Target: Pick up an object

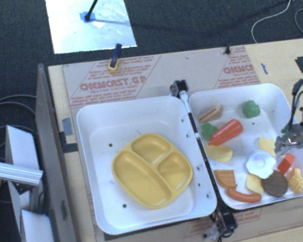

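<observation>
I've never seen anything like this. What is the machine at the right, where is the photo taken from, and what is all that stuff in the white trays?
The photo comes from one camera fixed above a bench, looking down at a slant. The grey machine at the right edge is a robot arm; its gripper hangs over the right bin. That bin holds toy food: a carrot, a green ball, a fried egg, a brown patty, corn, a sausage and more. The left bin holds a yellow divided plate. Its job is picking something up; I can't tell whether it has gripped anything.
</observation>
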Tool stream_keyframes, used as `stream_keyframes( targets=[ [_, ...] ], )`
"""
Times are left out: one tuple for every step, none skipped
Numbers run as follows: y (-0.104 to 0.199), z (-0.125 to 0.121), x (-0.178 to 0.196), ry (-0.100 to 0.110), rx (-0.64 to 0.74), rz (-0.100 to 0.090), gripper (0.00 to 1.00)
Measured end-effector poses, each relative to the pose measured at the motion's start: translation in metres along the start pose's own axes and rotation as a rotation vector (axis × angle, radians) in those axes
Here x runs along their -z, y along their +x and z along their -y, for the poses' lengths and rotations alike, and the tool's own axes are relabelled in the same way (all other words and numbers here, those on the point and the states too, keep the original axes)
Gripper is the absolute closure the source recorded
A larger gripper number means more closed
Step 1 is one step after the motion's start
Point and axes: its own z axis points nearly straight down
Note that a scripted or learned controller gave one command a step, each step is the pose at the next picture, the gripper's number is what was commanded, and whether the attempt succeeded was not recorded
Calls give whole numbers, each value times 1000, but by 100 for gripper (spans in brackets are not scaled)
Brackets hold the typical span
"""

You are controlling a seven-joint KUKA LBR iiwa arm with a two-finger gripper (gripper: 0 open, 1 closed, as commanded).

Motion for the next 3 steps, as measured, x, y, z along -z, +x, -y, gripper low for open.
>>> stream_keyframes(
  targets=[
    [71, 7, 19, 1, 17, -8, 100],
    [104, 3, 46, -3, 16, -4, 100],
    [155, 7, 71, -3, 18, -6, 100]
  ],
)
